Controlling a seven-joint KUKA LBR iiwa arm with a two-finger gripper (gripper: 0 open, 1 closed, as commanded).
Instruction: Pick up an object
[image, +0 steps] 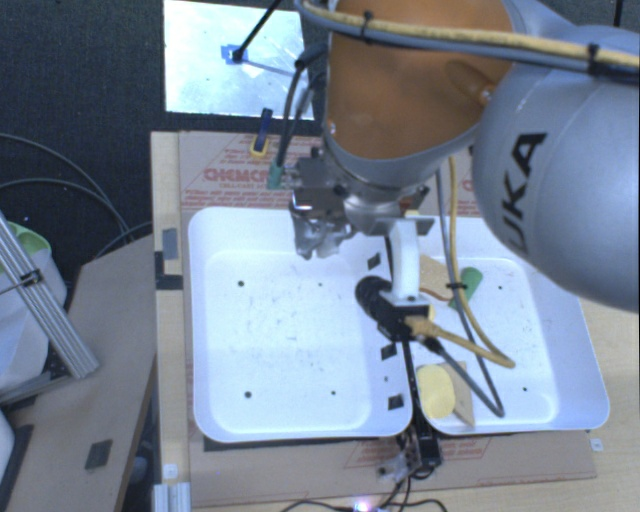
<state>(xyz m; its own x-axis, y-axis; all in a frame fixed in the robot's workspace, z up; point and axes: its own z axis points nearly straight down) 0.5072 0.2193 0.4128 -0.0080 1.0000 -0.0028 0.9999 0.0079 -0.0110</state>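
Observation:
My gripper (320, 238) hangs over the far part of the left bin (270, 340), near the divider between the two bins. No object shows under it or in it. In the right bin (535, 350) lie a pale yellow round object (433, 390) with a tan piece (463, 402) beside it at the near edge. A green object (468, 280) and a tan flat object (433, 272) lie farther back, partly hidden by the arm and its cables.
The big grey and orange arm (470, 90) covers the top right. Yellow and grey cables (470, 345) trail across the right bin. A black fitting (378, 298) sits on the divider. Cardboard (225, 170) lies under the bins.

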